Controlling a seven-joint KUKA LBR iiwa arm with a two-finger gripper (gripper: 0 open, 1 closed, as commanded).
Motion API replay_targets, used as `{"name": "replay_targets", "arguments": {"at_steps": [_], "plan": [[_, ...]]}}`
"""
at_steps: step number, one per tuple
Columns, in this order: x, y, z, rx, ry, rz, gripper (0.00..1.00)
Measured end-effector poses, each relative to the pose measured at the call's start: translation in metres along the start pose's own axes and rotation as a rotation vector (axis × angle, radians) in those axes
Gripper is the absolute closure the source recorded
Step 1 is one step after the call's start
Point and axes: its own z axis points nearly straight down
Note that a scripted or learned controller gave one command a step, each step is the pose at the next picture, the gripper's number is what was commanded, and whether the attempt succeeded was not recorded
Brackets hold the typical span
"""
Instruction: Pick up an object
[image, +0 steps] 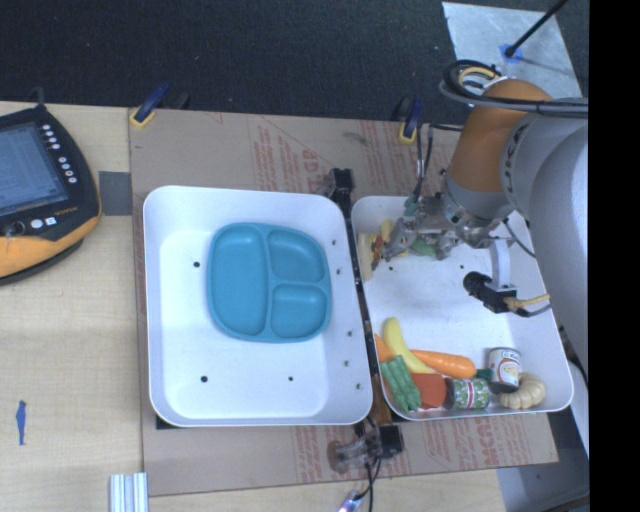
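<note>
The arm reaches in from the right and its gripper sits low over the far left corner of the right bin. Beneath and just beside the gripper, against the bin's left wall, lie a few small items in yellow and red, too small and too cluttered to name. Whether the gripper is released or clenched I cannot tell from this angle, and nothing can be seen held in it, so I would not count a grasp as made.

The other candidates lie well apart from it, bunched along the near edge of the same bin: a banana, a carrot, a green vegetable, a bottle on its side, a small can and a pale peanut-shaped piece. All of them rest on the bin floor.

The left bin holds a blue divided plate, lying flat.

As a judgement, the task is at the reach-and-grasp stage: the gripper is down at the corner items, but closing on one and lifting it clear, as far as can be told, are not yet done.
</note>
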Motion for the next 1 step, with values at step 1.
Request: {"name": "replay_targets", "arguments": {"at_steps": [1], "plan": [[0.0011, -0.0001, -0.0001, 0.001, -0.002, 0.001, 0.00]]}}
